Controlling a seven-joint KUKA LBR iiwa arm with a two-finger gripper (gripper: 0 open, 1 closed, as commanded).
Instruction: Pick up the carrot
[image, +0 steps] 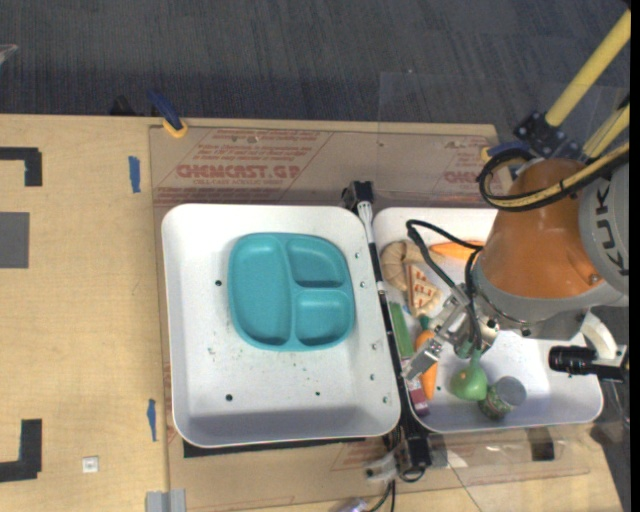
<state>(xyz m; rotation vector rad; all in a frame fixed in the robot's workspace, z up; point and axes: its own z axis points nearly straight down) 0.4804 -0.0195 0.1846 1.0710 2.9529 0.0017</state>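
Observation:
The carrot (429, 378), a small orange piece, lies near the left wall of the right bin (560, 400), toward the front. My gripper (453, 335) hangs low over the bin's middle, just above and to the right of the carrot, among the cluttered toys. Nothing shows clearly between its jaws. The arm's orange band (535, 235) covers the back of the bin.
The left bin (200, 300) holds a teal divided plate (292, 290). Around the carrot lie a pizza slice (425, 288), a green stick (399, 325), a green pear (468, 382), a grey cylinder (509, 389) and another orange piece (455, 252) at the back.

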